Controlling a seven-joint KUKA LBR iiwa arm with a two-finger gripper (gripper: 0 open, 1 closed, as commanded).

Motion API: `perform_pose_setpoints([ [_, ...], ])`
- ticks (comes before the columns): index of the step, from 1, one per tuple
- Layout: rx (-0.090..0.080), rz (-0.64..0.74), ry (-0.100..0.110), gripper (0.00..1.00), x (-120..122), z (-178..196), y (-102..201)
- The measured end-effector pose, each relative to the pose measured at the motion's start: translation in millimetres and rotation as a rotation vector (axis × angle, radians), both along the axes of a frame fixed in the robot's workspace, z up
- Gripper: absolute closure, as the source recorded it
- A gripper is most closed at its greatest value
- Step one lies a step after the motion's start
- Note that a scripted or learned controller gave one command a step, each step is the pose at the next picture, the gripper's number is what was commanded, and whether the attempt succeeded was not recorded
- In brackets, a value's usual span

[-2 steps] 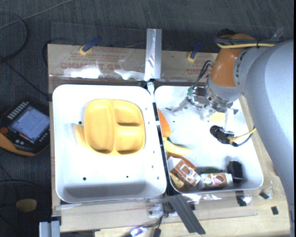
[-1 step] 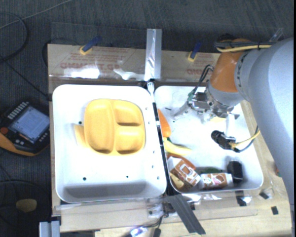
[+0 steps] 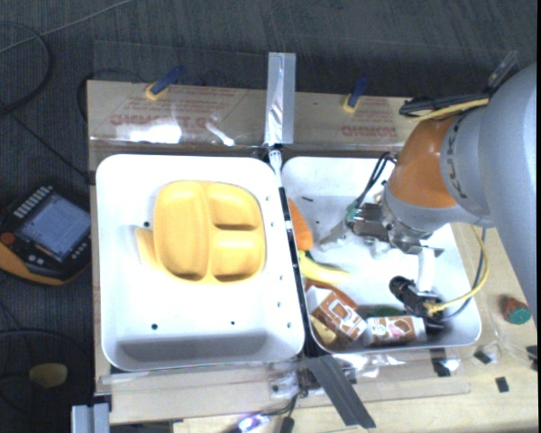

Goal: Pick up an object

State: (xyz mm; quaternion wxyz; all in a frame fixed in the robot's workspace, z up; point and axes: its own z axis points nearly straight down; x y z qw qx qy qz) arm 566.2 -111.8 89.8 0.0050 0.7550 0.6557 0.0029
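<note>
At 5 o'clock, 2 brown packets [image 3: 361,323] lie along the right bin's [image 3: 329,177] near wall, partly under cables. Beyond them sits a banana [image 3: 320,267]. The arm's wrist hides the pincer [image 3: 370,224]; its grip cannot be told. Farther left, a yellow divided tray [image 3: 207,230] fills the left bin [image 3: 117,242].

KUKA iiwa arm [image 3: 509,142]: exterior finish and fittings

The arm's links are smooth, rounded castings in matte grey. An orange band [image 3: 419,165] encircles the link above the wrist. Below the band sits a metallic grey wrist assembly [image 3: 383,222] with small dark fittings and a green component at its edge. Thin dark cables [image 3: 374,180] loop along the wrist on the outside. A white bracket [image 3: 426,264] leads to a black end unit [image 3: 408,293]. A yellow cable [image 3: 473,278] curves from the wrist down to that unit.
</note>
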Motion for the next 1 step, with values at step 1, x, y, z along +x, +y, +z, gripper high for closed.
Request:
perform_pose_setpoints([
  [1, -0.001, 0.044, -0.001, 0.00, 57.4, -0.8, 8.2],
])
